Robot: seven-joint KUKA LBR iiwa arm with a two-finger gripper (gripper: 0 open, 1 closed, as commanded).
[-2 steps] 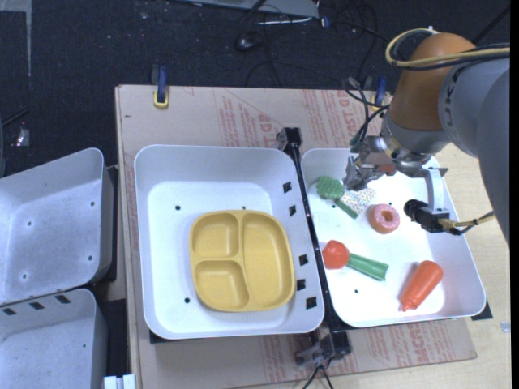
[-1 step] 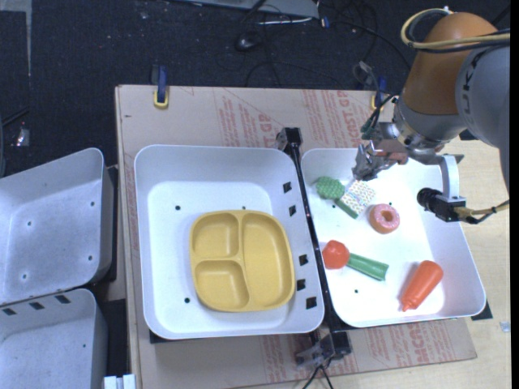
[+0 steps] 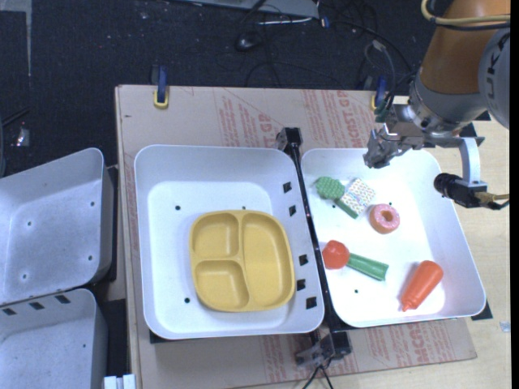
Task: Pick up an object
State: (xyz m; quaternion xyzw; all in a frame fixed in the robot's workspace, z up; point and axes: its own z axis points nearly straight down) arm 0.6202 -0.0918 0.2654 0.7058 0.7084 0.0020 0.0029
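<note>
1. Hanging over the far rim of the right bin (image 3: 442, 225), near its left corner: the gripper (image 3: 379, 156), carried by the grey arm (image 3: 454, 96) with its orange band, reaching in from the right.
2. Showing only as a dark shape from this angle, so not telling whether the jaws are apart or together.
3. Lying in the right bin, all apart from the gripper: five toy items.
4. Resting nearest the gripper, toward the bin's far left: a green ridged piece (image 3: 328, 188), touching a white speckled block (image 3: 358, 193) on its right.
5. Sitting just beside that block, toward the bin's middle: a pink doughnut (image 3: 384, 218).
6. Lying close to the divider between the bins: a red ball with a green handle (image 3: 353, 259), the red end pointing left.
7. Lying at a slant near the bin's front right corner: an orange carrot (image 3: 422, 284), well apart from the doughnut.
8. Filling the middle of the left bin (image 3: 154, 177): a yellow divided plate (image 3: 242, 259) with three compartments, lying flat.
9. Carrying both bins side by side: the desk (image 3: 219, 112), covered in a brown sheet with red lettering.
10. Gripping the desk's far edge: two blue clamps, one at the left (image 3: 162, 96) and one near the arm (image 3: 379, 100).
11. Standing off to the left, apart from the desk: further white trays (image 3: 49, 217).
</note>
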